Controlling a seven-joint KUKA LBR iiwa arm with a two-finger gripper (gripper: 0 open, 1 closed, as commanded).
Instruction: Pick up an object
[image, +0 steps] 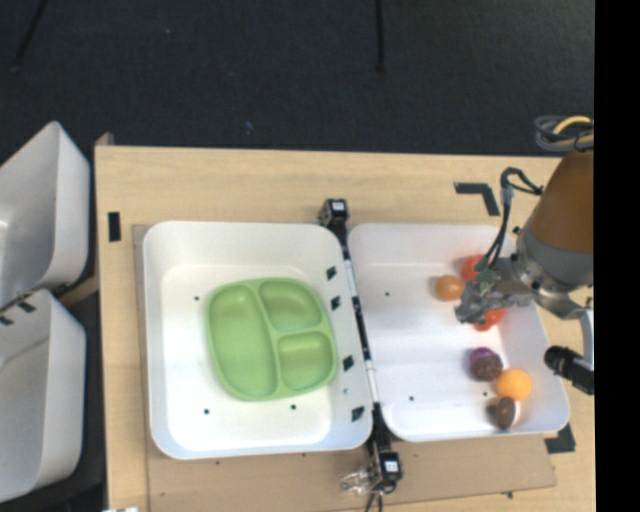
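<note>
I have the arm (562, 215) reaching in from the right, its orange band above the grey wrist, with the jaws (478, 304) down low inside the right bin (410, 330). The jaws sit near the upper right part of that bin, and from this slanted overhead view I cannot tell whether they are spread or pressed together; the dark metal there merges with what lies under it.

Right at the jaws I see a red object (474, 268) above them and a sliver of red-orange (488, 320) peeking out just below them; I cannot tell if these are one thing or two, or whether anything is between the jaws. Just to the left, touching or nearly touching the tool, is a small orange-brown ball (449, 288).

Lower in the same bin, well apart from the jaws, there is a cluster of three: a dark purple round piece (485, 363), a bright orange ball (514, 384) just beside it to the lower right, and a brownish lump (501, 411) just below that, near the bin's front right corner.

The left bin (180, 270) holds a light green divided plate (270, 337) with three compartments, lying flat near the middle. The two bins meet along a centre seam with small black clips, and both rest on the pale wooden counter (220, 180).

To the far left, off the counter, I see two white containers (35, 300) stacked one ahead of the other.
</note>
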